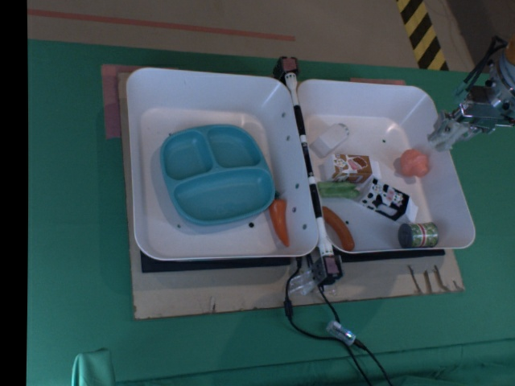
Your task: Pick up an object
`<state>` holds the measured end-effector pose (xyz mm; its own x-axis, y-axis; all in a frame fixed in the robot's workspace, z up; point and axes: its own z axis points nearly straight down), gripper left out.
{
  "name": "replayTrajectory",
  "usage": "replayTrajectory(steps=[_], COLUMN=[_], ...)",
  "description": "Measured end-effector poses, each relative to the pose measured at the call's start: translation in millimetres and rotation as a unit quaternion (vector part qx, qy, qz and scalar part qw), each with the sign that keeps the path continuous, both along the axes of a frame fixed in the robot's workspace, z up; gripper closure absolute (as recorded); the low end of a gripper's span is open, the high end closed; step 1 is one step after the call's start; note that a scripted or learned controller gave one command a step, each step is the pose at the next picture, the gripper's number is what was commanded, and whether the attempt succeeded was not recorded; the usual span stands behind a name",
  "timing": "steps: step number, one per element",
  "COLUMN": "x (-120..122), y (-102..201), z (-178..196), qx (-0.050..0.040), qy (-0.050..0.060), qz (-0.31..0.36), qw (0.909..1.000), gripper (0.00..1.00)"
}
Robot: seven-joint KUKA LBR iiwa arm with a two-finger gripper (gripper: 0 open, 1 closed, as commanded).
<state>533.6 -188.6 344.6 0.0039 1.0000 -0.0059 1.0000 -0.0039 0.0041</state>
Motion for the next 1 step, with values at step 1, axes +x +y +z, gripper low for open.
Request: replayTrajectory(steps=[1], x=[-43.3], y=[0.8], z=[-2.6], qx=[0.0020], qy=[0.002], qz=[0.000], qw=[1.0000], gripper=[1.00])
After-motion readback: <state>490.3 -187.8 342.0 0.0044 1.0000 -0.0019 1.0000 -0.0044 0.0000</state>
